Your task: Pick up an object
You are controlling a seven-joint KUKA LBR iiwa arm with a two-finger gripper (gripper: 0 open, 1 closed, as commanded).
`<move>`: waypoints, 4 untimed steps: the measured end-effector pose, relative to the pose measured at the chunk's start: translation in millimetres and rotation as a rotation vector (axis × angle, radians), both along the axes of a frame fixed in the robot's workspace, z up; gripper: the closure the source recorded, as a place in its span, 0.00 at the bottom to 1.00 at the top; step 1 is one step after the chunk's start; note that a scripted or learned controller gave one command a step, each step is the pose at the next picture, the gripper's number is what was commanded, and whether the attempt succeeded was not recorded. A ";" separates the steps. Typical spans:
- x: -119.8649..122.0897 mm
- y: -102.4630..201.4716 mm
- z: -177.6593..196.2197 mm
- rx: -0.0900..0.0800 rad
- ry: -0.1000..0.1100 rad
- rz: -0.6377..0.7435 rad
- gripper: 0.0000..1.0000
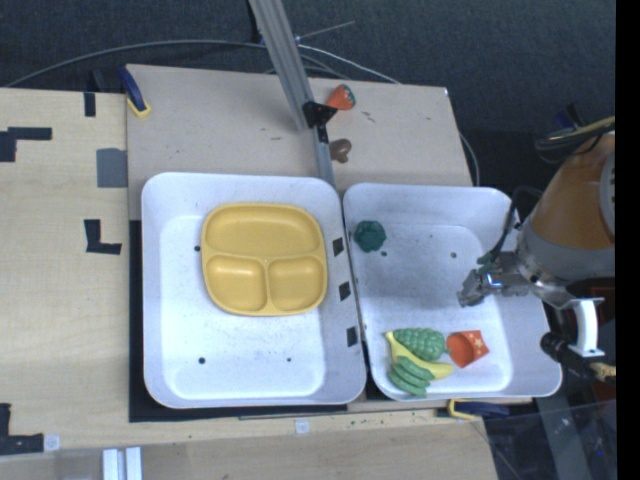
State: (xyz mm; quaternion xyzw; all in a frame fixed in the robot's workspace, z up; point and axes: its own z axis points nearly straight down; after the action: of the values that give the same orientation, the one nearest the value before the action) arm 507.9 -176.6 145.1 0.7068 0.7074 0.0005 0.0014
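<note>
In the right bin [430, 203] lie a small dark green round object [370, 235] near the upper left, a green bumpy toy on a yellow piece [418, 345], a green pod-like toy [408, 375] and an orange-red toy [467, 348] along the front. My gripper [475, 290] hangs over the right side of this bin, above and slightly right of the orange-red toy. Nothing shows between its tips.
The left bin [165, 298] holds a yellow divided plate [265, 258]. A grey metal bar [285, 48] slants down from the top to the bins' junction. An orange clip [342, 96] and a brown bit [341, 150] lie on the board behind.
</note>
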 end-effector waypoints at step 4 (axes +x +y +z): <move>24.9 112.3 107.0 0.003 0.004 0.007 1.00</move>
State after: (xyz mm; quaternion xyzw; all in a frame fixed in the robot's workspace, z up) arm 532.8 -64.4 252.1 0.7042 0.7100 0.0003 -0.0010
